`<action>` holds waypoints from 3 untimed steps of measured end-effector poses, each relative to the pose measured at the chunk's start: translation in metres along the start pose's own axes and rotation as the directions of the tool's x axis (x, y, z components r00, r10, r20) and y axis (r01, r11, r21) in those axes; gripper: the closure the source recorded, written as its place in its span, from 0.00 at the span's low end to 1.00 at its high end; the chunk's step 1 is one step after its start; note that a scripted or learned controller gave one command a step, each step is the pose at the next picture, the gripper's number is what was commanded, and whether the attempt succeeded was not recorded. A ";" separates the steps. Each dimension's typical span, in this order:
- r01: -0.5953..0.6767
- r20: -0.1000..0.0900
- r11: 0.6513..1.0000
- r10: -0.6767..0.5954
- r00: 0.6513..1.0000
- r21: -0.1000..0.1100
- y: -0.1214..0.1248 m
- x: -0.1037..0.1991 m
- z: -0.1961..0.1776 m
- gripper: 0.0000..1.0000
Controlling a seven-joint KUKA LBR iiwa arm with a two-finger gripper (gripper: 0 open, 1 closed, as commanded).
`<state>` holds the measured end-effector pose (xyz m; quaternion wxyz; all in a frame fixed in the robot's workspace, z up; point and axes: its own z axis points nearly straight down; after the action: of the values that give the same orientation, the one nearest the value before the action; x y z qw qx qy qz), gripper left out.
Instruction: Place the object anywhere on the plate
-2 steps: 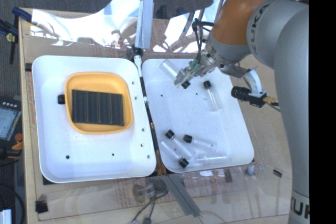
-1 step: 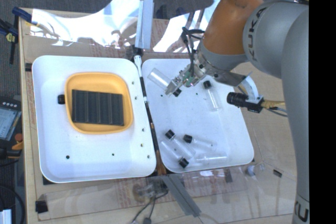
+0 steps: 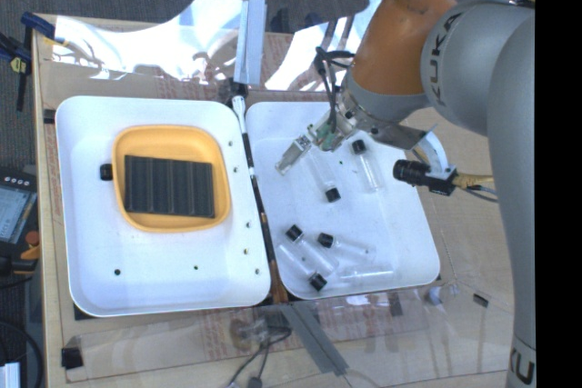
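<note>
Pincer over right bin, grip state unclear; vials scattered below; plate awaits in left bin.

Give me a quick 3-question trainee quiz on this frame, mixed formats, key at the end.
1. True or false: the yellow plate sits in the right bin.
2. Which bin holds the clear vials with black caps: A) left bin, B) right bin?
3. Fill in: the gripper hangs over the ___ bin.

Key: 1 false, it sits in the left bin, carrying a dark ribbed block. 2 B. 3 right.
</note>
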<state>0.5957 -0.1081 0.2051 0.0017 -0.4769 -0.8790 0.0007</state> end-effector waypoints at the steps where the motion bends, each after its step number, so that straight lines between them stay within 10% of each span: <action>1: 0.350 0.001 0.937 -0.350 0.937 -0.001 0.018 0.027 0.013 0.00; 2: 0.592 0.006 0.806 -0.592 0.806 -0.001 0.075 0.057 -0.026 0.00; 3: 0.627 0.002 0.779 -0.627 0.779 0.000 0.066 0.020 0.013 0.00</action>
<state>0.6396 -0.0553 0.1917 0.0010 -0.1576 -0.9875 0.0003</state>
